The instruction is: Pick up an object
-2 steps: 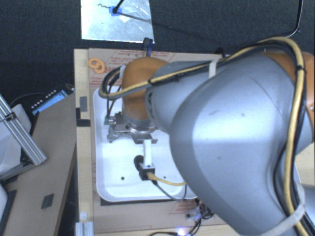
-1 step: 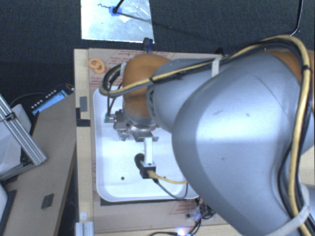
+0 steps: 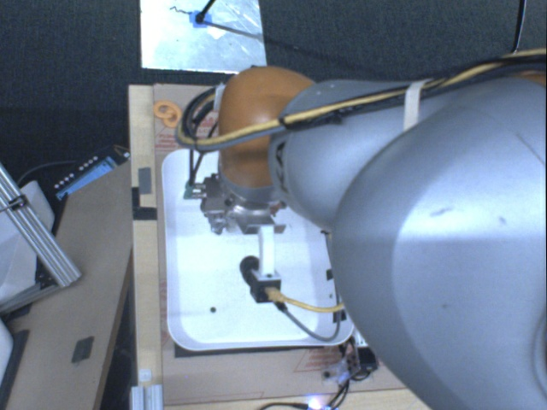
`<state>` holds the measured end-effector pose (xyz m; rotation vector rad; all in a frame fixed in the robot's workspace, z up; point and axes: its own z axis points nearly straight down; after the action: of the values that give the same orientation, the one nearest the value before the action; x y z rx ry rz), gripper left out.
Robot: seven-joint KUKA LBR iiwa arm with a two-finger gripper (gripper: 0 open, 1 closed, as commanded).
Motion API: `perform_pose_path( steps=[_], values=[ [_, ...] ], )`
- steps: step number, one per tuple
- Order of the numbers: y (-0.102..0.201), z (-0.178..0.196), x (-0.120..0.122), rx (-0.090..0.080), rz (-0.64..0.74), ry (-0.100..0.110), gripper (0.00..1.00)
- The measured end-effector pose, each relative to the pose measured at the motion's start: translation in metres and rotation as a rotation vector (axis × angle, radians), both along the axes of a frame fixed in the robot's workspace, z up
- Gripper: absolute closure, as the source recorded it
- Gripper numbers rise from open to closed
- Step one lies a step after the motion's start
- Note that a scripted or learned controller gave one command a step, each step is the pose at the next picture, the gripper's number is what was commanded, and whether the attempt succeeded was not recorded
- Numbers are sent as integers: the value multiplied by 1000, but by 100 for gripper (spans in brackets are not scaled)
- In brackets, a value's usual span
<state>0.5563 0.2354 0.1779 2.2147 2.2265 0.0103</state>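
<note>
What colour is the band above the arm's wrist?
Orange, seen in the camera view: the band sits over the white bin.

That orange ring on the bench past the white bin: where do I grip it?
Probably across one side of the orange ring, coming straight down: it seems to lie flat on the bench, leaving only its rim to pinch.

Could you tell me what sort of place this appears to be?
Most likely a robotics lab test bench: a grey arm with cabling reaches over a shallow white bin, with aluminium framing alongside.
</note>
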Motion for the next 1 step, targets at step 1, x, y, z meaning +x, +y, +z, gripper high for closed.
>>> perform_pose_path(
  steps=[1],
  values=[
    [-1,135,22,3,0,-12,100]
  ],
)
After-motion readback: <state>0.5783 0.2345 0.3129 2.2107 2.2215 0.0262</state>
